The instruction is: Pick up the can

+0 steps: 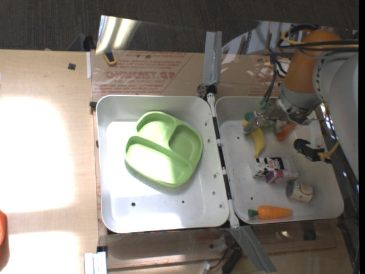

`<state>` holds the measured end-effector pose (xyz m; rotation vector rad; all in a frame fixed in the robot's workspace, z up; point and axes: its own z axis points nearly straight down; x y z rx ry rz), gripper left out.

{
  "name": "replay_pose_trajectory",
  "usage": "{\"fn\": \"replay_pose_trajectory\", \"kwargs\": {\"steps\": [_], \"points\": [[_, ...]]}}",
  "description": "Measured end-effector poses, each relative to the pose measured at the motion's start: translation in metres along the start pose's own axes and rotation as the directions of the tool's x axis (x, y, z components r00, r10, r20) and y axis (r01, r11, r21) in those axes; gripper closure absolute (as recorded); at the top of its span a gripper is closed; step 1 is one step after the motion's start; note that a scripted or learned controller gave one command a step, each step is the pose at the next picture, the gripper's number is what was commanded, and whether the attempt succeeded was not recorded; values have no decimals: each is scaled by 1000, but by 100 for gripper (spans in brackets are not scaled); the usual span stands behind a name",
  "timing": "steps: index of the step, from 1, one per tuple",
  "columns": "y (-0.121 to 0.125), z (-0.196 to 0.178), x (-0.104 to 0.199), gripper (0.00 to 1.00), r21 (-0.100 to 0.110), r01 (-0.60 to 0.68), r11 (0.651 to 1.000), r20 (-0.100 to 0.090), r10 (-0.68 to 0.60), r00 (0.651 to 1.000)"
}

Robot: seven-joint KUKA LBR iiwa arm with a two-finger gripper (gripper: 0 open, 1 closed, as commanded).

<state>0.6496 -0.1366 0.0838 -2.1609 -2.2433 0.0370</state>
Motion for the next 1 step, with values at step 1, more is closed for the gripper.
{"fn": "replay_pose_trajectory", "kwargs": {"steps": [1], "points": [[-12,-65,-86,0,-36,-15,999,5,15,1000]]}}
